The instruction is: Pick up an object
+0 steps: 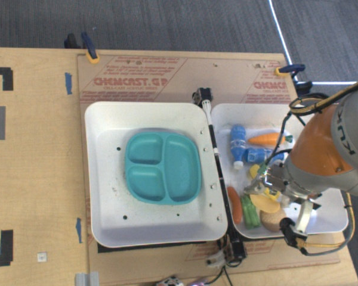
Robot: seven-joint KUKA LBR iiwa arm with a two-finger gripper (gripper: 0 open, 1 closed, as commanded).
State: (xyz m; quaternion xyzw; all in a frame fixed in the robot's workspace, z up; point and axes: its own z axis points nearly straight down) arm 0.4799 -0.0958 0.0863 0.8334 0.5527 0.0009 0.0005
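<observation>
The right bin (pixel 340 219) is crowded against its left wall; the tool's (pixel 264 185) grip state is unclear.

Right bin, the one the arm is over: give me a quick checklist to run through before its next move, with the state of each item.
1. Arm is over the right bin: ok, the gripper sits above the toy pile.
2. Something to grasp lies under it: ok, a yellow piece and a green vegetable lie right below.
3. An object is held: cannot tell, the wrist hides the contact.
4. Neighbours crowd the target: not ok, the blue bottle, toy carrot and red piece lie close by.
5. Teal divided plate in the left bin is out of the way: ok.
</observation>
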